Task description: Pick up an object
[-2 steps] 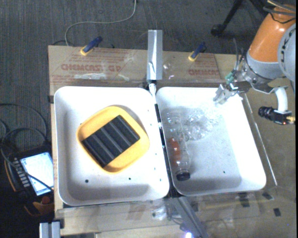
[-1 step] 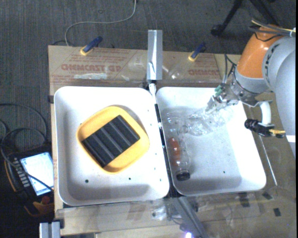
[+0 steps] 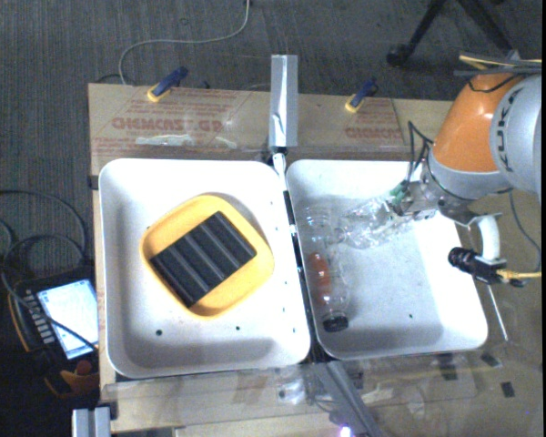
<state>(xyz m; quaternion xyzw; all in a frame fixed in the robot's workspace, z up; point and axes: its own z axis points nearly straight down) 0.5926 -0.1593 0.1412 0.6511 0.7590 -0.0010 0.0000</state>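
Beside the end effector (image 3: 411, 198), fingers' state impossible to tell, a crumpled clear plastic bag (image 3: 371, 221) lies touching.

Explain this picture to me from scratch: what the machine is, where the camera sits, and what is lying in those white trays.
This is one picture from a camera fixed above a workbench, looking down at a slant. The grey and orange shape at the right is a robot arm reaching in; its job is to pick something up. Its gripper sits over the back of the right bin, but the picture does not let me tell whether it holds anything.

Two shallow white bins stand side by side. The left bin holds a yellow tray with a black ribbed insert. The right bin holds a crumpled piece of clear plastic just by the gripper, and a clear bottle lying along the bin's left wall, dark cap toward the front.
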